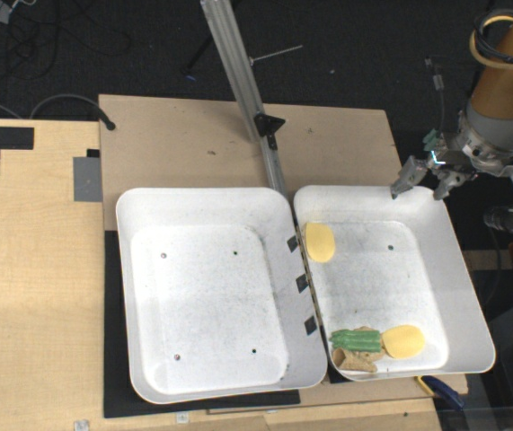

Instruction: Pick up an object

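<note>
My gripper [427, 183] hangs over the far right corner of the right bin [436, 241], its two fingers spread apart with nothing between them. In that bin a yellow oval object [319, 241] lies against the left wall near the far end. At the near end sit a second yellow object [403, 340], a green ridged object [357, 338] left of it, and a small tan object [356, 360] just in front of the green one. All of these lie well away from the gripper.
The left bin [130, 241] stands beside the right one, with black clips [302, 282] along the shared wall. A metal rail [238, 70] slants up from behind the bins. Light wooden board lies to the left.
</note>
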You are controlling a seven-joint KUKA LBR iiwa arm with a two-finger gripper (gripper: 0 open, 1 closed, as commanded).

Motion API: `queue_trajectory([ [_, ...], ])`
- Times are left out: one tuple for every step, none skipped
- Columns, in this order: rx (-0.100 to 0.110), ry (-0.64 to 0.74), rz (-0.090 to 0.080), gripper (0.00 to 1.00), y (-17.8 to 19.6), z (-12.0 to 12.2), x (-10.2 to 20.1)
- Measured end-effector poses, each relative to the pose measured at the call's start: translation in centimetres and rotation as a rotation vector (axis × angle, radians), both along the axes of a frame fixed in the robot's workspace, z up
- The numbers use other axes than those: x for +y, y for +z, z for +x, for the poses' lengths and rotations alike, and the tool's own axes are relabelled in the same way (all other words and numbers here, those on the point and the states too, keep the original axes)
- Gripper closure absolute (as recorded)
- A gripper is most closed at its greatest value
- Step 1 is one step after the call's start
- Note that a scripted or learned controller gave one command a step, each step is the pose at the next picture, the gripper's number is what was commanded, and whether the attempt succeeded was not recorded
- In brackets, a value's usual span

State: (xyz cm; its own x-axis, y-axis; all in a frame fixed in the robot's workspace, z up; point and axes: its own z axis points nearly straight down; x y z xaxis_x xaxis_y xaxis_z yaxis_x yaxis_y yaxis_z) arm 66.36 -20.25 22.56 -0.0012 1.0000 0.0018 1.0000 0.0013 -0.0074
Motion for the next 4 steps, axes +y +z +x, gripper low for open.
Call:
queue_trajectory([
  [-0.004,0.003,-0.002,0.00,0.3,0.1,0.0],
  [-0.002,-0.001,-0.001,0.00,-4.2,-0.6,0.0],
  [0.000,0.002,0.000,0.00,-10.5,-0.2,0.0],
  [-0.002,0.004,-0.001,0.00,-13.6,-0.2,0.1],
])
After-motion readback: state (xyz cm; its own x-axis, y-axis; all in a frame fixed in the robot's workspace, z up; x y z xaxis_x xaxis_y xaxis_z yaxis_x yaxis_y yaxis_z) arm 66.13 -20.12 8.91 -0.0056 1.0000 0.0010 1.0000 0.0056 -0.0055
